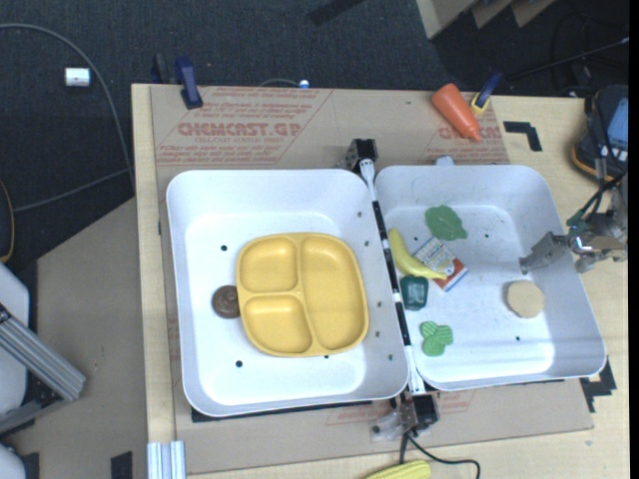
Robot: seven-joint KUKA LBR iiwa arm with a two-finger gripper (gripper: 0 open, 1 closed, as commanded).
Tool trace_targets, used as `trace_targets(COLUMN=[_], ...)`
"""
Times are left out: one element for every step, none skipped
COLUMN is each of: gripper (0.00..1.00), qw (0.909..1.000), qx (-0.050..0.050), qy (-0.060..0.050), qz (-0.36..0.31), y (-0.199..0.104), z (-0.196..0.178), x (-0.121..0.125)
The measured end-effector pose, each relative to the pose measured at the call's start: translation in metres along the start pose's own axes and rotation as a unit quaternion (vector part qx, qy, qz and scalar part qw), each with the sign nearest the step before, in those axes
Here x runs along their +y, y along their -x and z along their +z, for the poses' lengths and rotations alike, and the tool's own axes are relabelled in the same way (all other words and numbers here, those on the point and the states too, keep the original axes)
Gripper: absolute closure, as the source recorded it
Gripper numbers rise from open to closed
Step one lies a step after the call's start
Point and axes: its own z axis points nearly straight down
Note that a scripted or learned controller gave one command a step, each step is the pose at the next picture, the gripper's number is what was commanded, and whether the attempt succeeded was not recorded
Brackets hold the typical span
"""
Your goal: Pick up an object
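Yellow divided tray (300, 295) fills the left bin (190, 203), a brown disc (226, 301) touching its left edge. Well right of the tray lie a banana (402, 255), green pieces (444, 222) and a tan cookie (524, 299). Just above the cookie, the gripper (547, 251) holds nothing visible; its opening cannot be told.

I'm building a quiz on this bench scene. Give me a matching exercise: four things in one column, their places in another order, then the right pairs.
Things:
1. yellow divided plate
2. banana
3. beige round piece
4. orange carrot

Places:
A. on the board behind the bins
B. right bin, near the gripper
C. middle of the left bin
D. right bin, along its left wall

Pairs: 1-C, 2-D, 3-B, 4-A
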Motion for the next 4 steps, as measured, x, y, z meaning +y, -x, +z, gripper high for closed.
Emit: trace_targets(gripper=[0.00, 0.00, 0.00, 0.00], qw=[1.0000, 1.0000, 1.0000, 1.0000], qx=[0.000, 0.001, -0.001, 0.001], qy=[0.001, -0.001, 0.002, -0.001], qz=[-0.001, -0.001, 0.000, -0.001], y=[-0.070, -0.104, -0.063, -0.123], z=[0.038, 0.102, 0.101, 0.101], x=[0.103, 0.130, 0.146, 0.113])
